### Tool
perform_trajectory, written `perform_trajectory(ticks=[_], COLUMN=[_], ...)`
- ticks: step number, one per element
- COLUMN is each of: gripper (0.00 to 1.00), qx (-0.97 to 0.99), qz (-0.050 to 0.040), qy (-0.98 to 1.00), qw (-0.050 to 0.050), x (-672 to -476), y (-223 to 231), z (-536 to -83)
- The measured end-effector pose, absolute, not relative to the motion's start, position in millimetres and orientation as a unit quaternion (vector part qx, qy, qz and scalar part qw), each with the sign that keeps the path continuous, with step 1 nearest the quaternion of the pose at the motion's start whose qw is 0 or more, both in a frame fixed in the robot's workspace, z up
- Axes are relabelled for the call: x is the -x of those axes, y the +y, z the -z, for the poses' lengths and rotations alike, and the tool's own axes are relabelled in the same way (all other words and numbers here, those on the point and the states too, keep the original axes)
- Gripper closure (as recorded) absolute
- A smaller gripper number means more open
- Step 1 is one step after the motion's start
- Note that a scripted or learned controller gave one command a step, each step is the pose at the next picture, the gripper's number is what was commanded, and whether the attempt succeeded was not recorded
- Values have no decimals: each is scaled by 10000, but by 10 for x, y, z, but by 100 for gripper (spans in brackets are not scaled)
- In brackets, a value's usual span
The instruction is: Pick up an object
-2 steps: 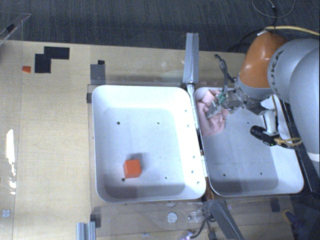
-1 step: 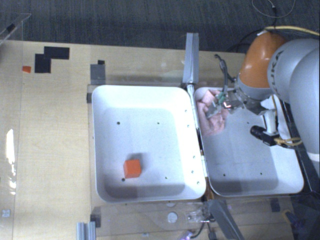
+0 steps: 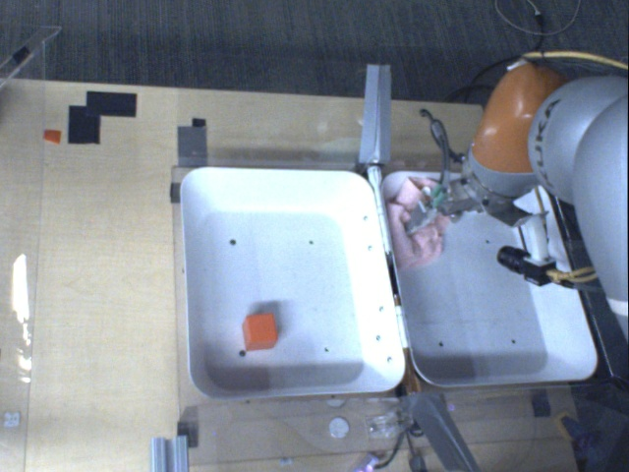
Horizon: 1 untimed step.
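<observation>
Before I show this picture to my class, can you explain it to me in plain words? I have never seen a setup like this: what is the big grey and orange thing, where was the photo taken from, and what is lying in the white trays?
The photo comes from one fixed camera above a wooden bench, looking down at a slant. The big grey shape with the orange band is a robot arm reaching in from the right. At its tip is a gripper, the part meant to pick things up.

Two shallow white bins sit side by side. The left bin holds a small orange block near its front. In the right bin a soft pink object lies in the back left corner, against the wall between the bins. The gripper is right over that pink object, seemingly touching it. From this angle I cannot tell whether it has actually grasped it.
</observation>
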State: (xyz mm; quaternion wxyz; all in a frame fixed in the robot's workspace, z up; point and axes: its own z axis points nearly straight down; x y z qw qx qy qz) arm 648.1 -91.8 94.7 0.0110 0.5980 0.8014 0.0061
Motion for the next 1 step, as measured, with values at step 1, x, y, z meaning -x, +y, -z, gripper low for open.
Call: perform_trajectory(ticks=[1], gripper=[100], qx=[-5970], qz=[-92], qy=[8021], qw=[116], x=[-6506], y=[-887], z=[-1073])
